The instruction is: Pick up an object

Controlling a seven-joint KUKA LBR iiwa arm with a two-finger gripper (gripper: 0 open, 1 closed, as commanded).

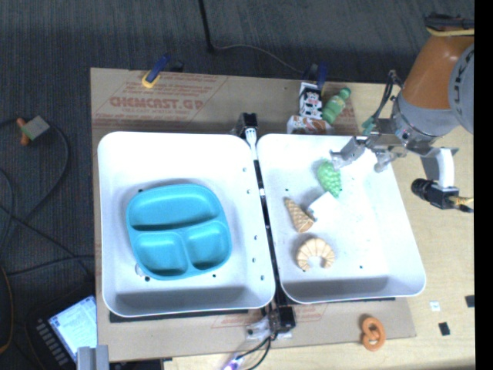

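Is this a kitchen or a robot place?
Probably a robot lab, not a kitchen. A robot arm reaches over two white bins on a bench, the food looks like toys, like the croissant, and cables trail across the floor.

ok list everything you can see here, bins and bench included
bins: 2, white, side by side on the bench
tray: 1, blue, three compartments, left bin
grapes: 1 bunch, green, right bin, far side
cone: 1, tan, right bin, middle
croissant: 1, light brown, right bin, near side
pretzel: 1, orange, bench in front of right bin
toys: a small cluster, green and white, bench behind right bin
gripper: 1, grey, over right bin's far right corner
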